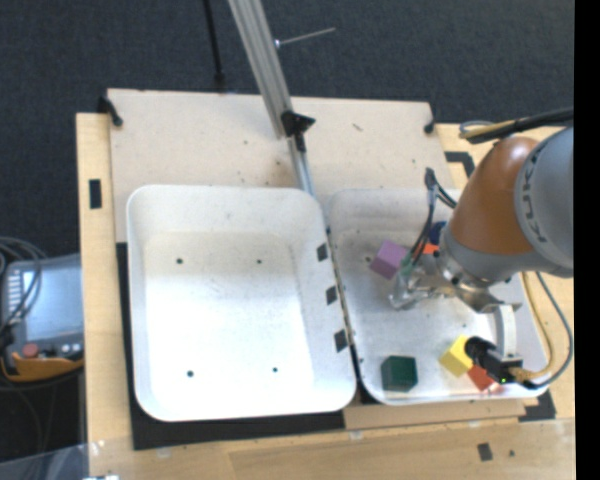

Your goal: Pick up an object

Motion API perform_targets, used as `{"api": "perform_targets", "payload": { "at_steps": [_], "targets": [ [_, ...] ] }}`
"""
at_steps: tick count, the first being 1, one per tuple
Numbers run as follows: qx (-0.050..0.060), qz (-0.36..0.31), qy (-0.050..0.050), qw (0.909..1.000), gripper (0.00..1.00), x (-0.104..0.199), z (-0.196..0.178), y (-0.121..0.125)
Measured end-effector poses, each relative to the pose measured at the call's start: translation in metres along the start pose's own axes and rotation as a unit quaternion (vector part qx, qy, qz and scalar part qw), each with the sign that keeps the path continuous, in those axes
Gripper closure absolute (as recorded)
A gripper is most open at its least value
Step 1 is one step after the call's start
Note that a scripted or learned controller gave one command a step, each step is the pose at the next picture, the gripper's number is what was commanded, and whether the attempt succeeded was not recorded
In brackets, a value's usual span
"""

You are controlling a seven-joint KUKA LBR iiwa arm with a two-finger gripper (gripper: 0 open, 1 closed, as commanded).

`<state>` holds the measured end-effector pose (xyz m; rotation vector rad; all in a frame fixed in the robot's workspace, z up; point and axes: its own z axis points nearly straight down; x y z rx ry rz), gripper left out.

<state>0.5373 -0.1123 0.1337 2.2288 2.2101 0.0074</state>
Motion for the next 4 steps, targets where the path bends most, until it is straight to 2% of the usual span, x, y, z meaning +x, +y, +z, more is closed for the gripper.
{"api": "perform_targets", "payload": {
  "at_steps": [1,2,4],
  "targets": [
    [-0.001,-0.006,-0.001,1.0,1.0,0.004,-0.063,0.006],
    [0.0,-0.006,-0.001,1.0,1.0,0.003,-0.096,0.008],
    [0.002,-0.008,0.0,1.0,1.0,0.107,-0.117,0.036]
  ]
}}
